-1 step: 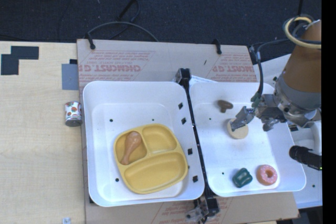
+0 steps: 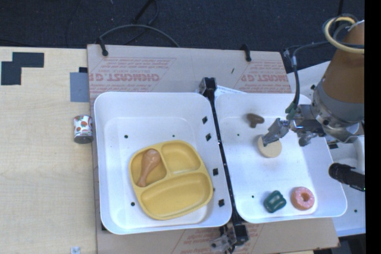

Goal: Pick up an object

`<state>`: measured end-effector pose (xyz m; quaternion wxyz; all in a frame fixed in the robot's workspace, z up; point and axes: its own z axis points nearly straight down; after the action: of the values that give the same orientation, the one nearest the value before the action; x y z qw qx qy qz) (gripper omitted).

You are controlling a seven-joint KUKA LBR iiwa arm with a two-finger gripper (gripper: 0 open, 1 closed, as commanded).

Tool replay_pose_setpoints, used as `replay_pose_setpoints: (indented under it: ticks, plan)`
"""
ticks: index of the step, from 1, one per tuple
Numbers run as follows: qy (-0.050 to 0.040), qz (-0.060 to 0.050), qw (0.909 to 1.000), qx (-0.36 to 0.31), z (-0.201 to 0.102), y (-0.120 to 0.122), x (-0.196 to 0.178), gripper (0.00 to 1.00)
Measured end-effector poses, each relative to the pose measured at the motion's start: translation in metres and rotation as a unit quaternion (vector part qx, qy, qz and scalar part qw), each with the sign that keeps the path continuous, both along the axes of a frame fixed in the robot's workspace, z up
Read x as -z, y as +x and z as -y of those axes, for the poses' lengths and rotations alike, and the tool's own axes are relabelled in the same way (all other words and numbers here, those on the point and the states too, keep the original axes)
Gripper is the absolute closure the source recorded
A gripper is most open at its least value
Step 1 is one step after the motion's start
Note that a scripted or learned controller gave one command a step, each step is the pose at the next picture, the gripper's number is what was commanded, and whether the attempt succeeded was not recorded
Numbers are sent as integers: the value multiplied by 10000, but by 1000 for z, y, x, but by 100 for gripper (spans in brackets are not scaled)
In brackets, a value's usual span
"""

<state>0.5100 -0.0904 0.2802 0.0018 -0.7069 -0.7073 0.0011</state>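
Grey hand low over cream disc

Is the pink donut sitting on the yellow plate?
No. The pink donut lies in the right bin beside a green object, while the yellow plate sits in the left bin.

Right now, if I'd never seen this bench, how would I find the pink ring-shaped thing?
Start at the right bin, the one the arm reaches over. Go to its near right corner, where two small things lie side by side. The pink donut is the right one, round with a hole, unlike the dark green block beside it.
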Motion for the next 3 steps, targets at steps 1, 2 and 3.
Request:
replay_pose_setpoints:
  ticks: [1,2,3]
  plan:
    - [2,-18,10000,1,-3,8,48,0]
    - [5,-27,10000,4,-2,-3,102,0]
    - [7,-28,10000,3,-5,-2,166,0]
